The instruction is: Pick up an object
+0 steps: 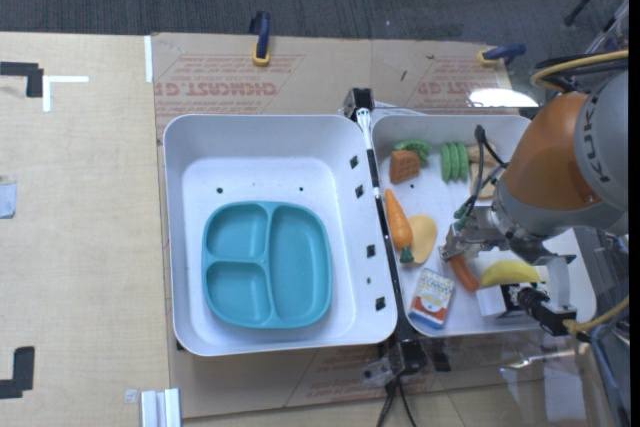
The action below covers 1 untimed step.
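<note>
Cardboard-covered bench (330, 75), two white bins. Pincer (462, 247) sits low in the right bin (440, 123); banana (510, 272) lies just right of it, crosswise. Can't tell its opening or hold.

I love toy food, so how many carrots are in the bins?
2. A long carrot lies along the right bin's left wall; a stubby one with green leaves sits above it. The arm may hide more.
</note>
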### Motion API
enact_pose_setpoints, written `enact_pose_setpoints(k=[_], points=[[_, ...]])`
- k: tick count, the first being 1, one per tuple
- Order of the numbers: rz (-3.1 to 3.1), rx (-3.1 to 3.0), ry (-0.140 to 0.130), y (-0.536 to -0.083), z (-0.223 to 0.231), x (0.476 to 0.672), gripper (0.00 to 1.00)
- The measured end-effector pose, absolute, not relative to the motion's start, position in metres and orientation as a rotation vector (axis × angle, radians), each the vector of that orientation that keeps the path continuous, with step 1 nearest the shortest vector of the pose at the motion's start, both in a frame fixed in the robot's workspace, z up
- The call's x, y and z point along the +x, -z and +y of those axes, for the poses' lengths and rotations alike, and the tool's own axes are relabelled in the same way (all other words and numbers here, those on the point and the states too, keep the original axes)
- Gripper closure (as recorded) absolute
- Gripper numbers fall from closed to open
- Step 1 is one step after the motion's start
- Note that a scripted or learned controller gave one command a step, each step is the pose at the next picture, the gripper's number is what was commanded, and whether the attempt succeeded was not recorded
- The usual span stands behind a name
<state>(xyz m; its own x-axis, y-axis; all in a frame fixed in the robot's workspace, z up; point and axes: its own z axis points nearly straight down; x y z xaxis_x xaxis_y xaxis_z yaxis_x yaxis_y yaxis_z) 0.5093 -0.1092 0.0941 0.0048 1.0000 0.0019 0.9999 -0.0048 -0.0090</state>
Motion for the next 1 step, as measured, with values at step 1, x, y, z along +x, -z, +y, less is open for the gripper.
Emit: enact_pose_setpoints(k=[1], points=[[-2.529,-1.863,-0.004,-0.1889,-0.053,0.5531,1.0]])
